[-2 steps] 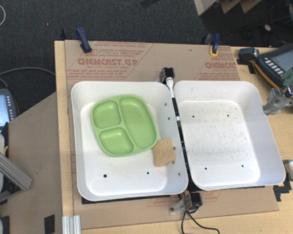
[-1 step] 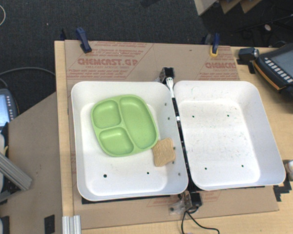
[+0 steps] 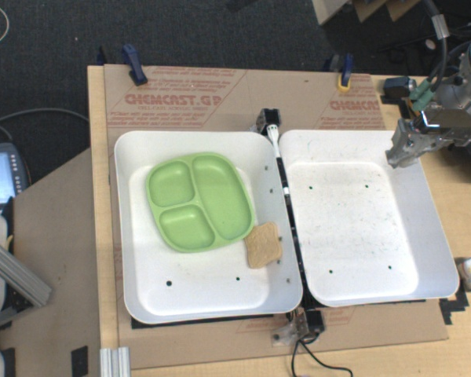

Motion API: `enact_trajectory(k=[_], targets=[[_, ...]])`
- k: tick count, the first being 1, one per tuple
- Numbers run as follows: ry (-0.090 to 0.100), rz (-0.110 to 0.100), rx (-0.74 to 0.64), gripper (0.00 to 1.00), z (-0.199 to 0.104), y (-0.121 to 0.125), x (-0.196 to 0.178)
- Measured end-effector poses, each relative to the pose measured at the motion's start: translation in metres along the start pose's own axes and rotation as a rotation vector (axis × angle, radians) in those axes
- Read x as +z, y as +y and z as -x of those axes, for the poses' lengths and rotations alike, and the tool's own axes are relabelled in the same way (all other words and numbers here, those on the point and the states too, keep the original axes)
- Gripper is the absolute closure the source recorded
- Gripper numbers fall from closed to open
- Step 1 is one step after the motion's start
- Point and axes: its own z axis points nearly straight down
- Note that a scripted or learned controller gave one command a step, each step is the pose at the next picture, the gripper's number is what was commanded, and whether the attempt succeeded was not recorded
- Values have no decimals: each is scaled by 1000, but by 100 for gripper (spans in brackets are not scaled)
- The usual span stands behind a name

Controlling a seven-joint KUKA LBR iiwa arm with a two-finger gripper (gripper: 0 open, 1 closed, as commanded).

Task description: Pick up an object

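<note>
Gripper (image 3: 401,152), grip state unclear, hovers at the right bin's far corner; tan sponge (image 3: 263,245) and green plate (image 3: 199,202) lie well left, in the other bin.

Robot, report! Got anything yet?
Gripper over right bin's top corner. Green plate and tan sponge untouched in left bin. Nothing blocking.

The surface (image 3: 220,100) is a brown board with red print along its upper part. Two white bins lie on it side by side, the left bin (image 3: 133,234) and the right bin (image 3: 424,234), touching in the middle of the frame. A blue clamp (image 3: 133,64) and a yellow clamp (image 3: 345,75) grip its upper edge.
</note>
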Motion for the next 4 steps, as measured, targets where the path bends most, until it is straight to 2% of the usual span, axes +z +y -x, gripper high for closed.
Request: enact_trajectory(k=[1, 2, 3, 4], targets=[[-9, 18, 22, 100, 114, 9, -52], [0, 0, 6, 100, 47, 5, 45], [-6, 29, 10, 100, 53, 29, -94], [-1, -1, 12, 100, 40, -1, 5]])
